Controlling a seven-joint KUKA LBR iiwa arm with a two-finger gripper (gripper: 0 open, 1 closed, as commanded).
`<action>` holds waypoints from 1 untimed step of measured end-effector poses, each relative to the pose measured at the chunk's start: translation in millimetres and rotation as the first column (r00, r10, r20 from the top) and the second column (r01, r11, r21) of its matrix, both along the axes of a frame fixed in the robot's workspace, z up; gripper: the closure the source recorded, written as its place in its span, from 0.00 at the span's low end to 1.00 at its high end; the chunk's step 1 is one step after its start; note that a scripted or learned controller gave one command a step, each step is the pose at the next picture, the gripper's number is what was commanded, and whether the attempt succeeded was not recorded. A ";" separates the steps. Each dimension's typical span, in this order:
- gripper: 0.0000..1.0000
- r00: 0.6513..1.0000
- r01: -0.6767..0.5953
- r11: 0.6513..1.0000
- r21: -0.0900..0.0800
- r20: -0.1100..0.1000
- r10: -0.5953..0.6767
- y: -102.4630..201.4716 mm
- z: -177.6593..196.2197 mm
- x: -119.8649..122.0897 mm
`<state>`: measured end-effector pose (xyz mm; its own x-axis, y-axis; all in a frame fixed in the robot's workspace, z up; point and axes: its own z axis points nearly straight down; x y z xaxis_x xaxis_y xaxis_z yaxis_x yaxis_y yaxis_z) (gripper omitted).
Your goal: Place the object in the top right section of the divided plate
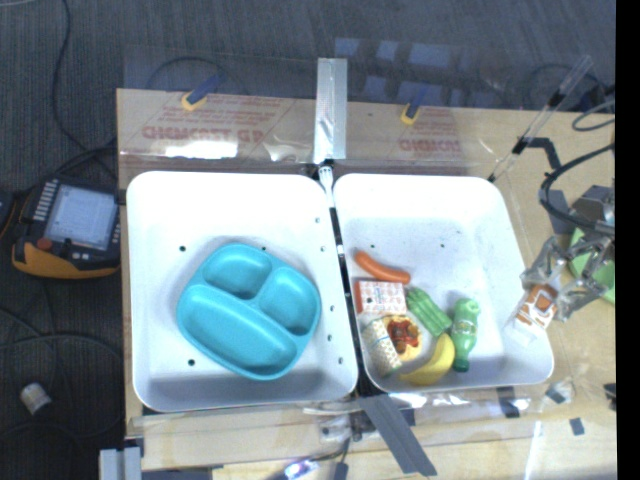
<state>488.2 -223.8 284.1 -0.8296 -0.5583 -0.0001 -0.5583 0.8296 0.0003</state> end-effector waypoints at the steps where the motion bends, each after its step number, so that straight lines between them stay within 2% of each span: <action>1: 1.00 0.978 -0.210 0.978 0.000 -0.002 0.210 0.2 -150.2 14.1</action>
